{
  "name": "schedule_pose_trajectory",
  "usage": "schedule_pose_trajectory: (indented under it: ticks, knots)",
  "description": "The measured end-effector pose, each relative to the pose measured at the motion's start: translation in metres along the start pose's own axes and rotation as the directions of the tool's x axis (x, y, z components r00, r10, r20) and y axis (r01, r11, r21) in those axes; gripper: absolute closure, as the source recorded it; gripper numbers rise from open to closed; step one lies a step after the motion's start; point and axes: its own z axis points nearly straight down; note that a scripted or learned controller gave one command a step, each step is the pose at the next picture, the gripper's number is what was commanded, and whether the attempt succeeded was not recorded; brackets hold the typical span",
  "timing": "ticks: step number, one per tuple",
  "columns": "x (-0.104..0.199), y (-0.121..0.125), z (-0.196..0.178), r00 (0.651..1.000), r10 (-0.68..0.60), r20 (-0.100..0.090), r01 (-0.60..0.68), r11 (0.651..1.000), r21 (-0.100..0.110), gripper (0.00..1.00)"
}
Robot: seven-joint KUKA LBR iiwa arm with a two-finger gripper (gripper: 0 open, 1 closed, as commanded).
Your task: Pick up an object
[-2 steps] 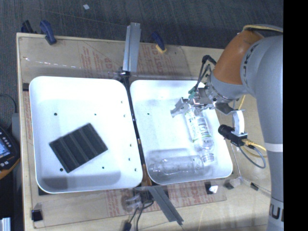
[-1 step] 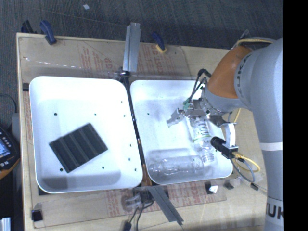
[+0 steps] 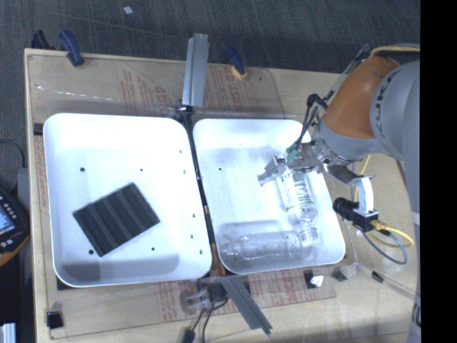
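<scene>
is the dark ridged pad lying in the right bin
No, the dark ridged pad lies in the left bin; the right bin holds clear plastic bottles.

Two clear bottles (image 3: pixel 285 227) in right bin (image 3: pixel 228 141)

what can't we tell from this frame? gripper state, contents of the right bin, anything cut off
- Gripper, camera view: too small and blurred against the white bin to tell whether anything sits between the fingers.
- Clear plastic bottles in the right bin: transparent, outlines fade into the floor; whether they touch is unclear.
- Arm: cut off by the right edge.
- Handheld device: cut off by the left edge.
</scene>
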Motion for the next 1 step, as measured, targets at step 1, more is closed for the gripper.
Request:
schedule_pose_trajectory:
  ticks: [1]
  knots:
    - [-0.0046,0.0273,0.0301,1.0,-0.006,0.0,0.006,1.0,0.002,0.0]
